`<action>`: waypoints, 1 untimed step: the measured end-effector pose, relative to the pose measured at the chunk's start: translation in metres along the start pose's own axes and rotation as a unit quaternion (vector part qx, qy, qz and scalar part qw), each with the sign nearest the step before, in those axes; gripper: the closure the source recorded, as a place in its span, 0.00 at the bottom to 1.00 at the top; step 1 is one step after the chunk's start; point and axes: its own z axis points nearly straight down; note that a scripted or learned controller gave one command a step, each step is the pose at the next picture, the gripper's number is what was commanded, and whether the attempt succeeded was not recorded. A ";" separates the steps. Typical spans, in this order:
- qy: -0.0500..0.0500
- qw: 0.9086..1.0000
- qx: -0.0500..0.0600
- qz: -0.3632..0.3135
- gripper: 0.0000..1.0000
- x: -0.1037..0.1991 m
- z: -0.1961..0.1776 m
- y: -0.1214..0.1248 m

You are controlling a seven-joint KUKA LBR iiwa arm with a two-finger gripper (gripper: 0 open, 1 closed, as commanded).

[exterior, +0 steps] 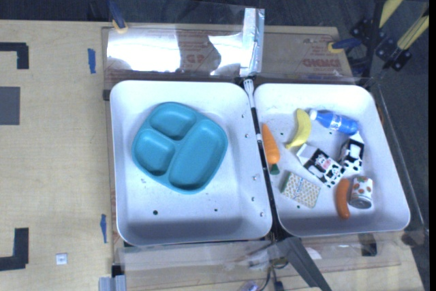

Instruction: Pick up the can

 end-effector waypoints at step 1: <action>-0.005 1.000 -0.001 0.000 1.00 -0.002 -0.012 0.000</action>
